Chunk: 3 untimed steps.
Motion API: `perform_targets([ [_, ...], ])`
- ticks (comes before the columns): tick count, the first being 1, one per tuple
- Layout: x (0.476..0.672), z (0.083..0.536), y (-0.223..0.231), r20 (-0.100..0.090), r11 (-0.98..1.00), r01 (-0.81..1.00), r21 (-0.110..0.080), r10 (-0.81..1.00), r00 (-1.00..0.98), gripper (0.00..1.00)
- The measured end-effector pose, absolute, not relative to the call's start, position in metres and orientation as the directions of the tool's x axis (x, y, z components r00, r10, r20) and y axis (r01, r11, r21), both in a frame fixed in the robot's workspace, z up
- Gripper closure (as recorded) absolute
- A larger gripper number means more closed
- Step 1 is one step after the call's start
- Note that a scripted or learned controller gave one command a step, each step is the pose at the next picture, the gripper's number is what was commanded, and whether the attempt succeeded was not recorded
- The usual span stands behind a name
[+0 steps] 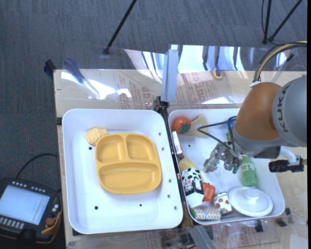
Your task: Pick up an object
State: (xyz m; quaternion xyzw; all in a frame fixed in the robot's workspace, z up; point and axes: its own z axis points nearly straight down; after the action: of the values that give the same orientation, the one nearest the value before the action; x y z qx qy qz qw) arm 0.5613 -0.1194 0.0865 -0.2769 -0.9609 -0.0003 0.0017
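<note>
Grey arm (280, 121) w/ orange band fills the right side, reaching in over the right bin (278, 188), wrist tilted down-left. Pincer (221, 162) hangs low over bare bin floor, metal fingers spread apart, nothing between them.

Left bin (75, 191), well left of pincer, holds a yellow divided plate (128, 162), 3 compartments, and a small yellow crumbly lump (96, 135) touching the plate's upper-left corner.

Right bin contents, biggest first: white round lid (251, 200) w/ knob, below-right of pincer; cow-print item (192, 181) below-left; green bottle (248, 171) just right of pincer, long axis running roughly up-down in frame, cap end toward top; yellow-capped bottle (186, 164) left of pincer, lying slantwise; wedge-shaped tan piece (199, 122) above-left; tomato (181, 124) beside it, further left; red pepper-like piece (209, 192) below; small patterned cup (222, 204) and flat striped packet (207, 212) at the near rim.

Pendant (23, 209) w/ screen sits on floor, far lower-left.
</note>
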Motion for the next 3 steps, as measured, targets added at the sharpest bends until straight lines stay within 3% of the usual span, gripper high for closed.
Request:
perform_targets([
  [1,0.615,0.088,-0.213,-0.002,0.833,0.553,0.002,0.553,-0.833,1.00],
  [2,0.540,0.087,-0.186,0.003,0.813,0.583,-0.001,0.583,-0.813,1.00],
  [3,0.523,0.087,-0.213,0.004,0.420,0.908,-0.001,0.908,-0.420,1.00],
])
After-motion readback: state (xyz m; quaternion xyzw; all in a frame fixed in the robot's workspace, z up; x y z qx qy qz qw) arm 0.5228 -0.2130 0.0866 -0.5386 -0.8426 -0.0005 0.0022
